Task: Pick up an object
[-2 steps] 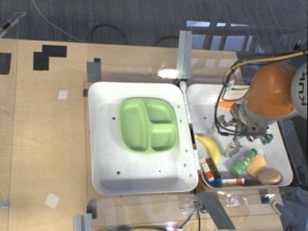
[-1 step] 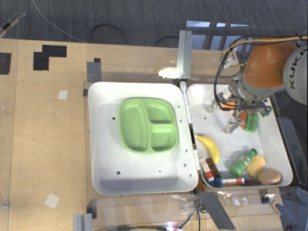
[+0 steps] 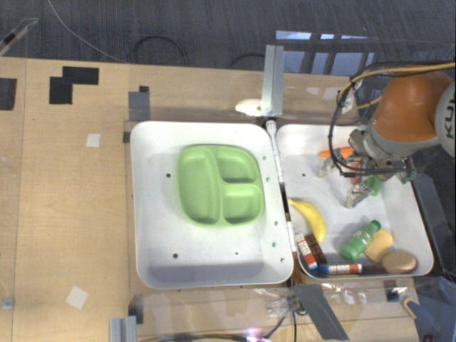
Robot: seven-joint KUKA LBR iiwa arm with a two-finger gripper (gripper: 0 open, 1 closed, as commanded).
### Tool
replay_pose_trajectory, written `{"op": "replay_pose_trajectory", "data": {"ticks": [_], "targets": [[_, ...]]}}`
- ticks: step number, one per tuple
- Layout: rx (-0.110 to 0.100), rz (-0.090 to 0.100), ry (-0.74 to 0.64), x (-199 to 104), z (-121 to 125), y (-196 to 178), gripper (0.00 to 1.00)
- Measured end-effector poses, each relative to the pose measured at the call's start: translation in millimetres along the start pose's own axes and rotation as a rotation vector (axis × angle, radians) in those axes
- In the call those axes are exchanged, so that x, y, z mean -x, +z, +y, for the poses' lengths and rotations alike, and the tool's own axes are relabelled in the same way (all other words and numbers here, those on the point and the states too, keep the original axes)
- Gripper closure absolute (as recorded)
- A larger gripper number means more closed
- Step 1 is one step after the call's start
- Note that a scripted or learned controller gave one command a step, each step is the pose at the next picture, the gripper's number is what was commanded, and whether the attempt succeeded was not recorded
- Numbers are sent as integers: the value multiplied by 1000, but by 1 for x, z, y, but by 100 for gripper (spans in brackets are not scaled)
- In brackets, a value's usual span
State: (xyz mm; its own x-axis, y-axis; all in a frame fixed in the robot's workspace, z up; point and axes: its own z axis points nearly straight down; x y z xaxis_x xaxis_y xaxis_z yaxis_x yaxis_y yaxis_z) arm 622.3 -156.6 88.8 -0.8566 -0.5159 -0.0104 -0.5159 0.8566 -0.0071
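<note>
Overhead, hand (image 3: 354,184) above right bin (image 3: 420,223), finger state unclear, no legible labels on bottle (image 3: 358,242).

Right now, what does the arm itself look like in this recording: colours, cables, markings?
The arm enters from the right with a rounded orange band over grey metal. Black and yellow cables loop around its wrist. Part of a dark letter marking shows on the pale link at the frame's right edge. Below, the hand is a small metallic assembly with dark wiring.
</note>
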Motion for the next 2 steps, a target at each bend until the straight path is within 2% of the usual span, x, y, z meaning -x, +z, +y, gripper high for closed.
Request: {"op": "replay_pose_trajectory", "data": {"ticks": [1, 2], "targets": [[1, -3, 67, 57, 12, 0, 0], [0, -3, 220, 61, 4, -1, 0]]}}
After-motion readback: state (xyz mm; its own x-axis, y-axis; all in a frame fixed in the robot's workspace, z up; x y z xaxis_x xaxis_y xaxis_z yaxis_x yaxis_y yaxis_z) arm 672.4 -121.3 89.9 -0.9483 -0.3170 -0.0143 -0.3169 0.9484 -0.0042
